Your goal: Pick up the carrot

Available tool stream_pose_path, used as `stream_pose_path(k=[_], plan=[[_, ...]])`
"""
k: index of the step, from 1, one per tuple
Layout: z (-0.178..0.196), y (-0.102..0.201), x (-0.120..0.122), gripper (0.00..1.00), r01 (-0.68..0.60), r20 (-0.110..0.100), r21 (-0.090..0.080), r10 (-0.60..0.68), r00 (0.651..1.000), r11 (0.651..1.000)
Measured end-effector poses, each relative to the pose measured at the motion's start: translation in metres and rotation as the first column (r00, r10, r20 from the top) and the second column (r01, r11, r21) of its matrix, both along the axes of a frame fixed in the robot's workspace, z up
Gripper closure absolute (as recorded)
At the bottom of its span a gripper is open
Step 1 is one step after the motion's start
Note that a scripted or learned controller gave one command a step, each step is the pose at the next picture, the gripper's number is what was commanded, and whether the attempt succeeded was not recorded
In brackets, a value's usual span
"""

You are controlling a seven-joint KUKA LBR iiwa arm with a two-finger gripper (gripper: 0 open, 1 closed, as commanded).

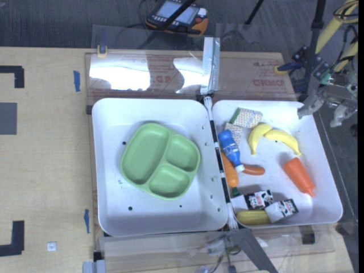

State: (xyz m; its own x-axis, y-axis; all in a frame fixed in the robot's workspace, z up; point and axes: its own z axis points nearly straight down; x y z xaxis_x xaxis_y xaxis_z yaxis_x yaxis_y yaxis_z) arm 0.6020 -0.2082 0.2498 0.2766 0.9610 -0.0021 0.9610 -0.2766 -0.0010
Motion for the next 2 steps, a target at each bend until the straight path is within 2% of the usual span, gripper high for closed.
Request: stream_pose_path(k=[1, 2], plan=[[-0.074, -0.004, -0.053, 0.00, -0.014, -0.002, 0.002, 0.014, 1.000, 1.000], [-0.128, 0.008, -0.015, 0.00, -0.239, -0.001, 0.003, 0.239, 0.971, 0.971]])
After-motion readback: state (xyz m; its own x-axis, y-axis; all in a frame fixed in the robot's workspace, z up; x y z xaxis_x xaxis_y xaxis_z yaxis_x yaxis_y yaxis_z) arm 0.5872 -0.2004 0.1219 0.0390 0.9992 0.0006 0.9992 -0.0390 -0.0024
